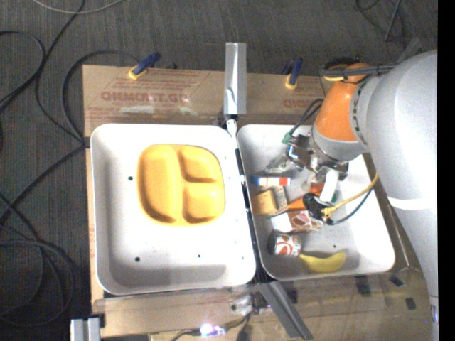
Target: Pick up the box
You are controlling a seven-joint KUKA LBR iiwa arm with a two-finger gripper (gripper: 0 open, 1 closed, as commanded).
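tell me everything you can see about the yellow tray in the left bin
The yellow tray is a moulded, plastic-looking dish with rounded corners and three compartments: one large on the left, two smaller on the right. It lies flat, open side up, slightly above the middle of the left bin, resting on the bin floor. Nothing lies in it or touches it from above.

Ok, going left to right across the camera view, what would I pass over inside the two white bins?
Yellow tray in the left bin → small brown box → red and white can → banana near the right bin's front edge.
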